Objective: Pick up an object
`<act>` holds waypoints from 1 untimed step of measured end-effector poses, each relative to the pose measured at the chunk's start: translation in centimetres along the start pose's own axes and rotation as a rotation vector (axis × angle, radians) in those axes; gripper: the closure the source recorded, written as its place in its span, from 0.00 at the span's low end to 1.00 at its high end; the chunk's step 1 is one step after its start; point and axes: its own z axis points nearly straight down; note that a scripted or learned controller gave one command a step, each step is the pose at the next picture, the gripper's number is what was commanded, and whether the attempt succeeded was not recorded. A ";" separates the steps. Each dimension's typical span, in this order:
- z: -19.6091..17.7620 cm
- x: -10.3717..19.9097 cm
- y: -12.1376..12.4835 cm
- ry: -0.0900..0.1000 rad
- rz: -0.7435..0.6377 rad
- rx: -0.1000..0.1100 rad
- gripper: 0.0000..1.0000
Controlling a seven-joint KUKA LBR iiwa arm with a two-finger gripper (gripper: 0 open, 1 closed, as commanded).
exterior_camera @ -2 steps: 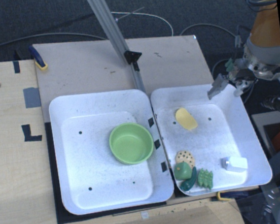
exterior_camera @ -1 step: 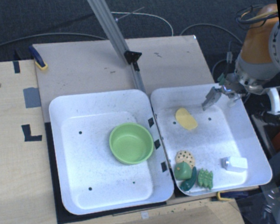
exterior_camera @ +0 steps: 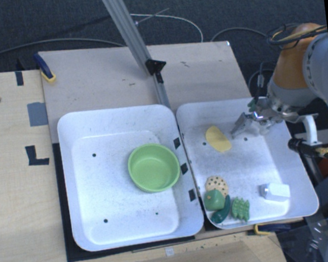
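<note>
Two white bins sit side by side on your table; the left bin holds a green bowl. Your claw hangs low in the right bin, near its far edge, just beside a yellow piece; nothing sits between its fingers, and how wide they stand you cannot tell. You look to be in the approach: next, centre over the yellow piece, descend and close.

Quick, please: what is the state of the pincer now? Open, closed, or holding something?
Pincer: over the right bin, close beside the yellow object; nothing visibly held; open or closed cannot be told.
</note>
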 end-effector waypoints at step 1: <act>-1.4 0.0 0.2 -0.002 -0.002 -0.005 1.00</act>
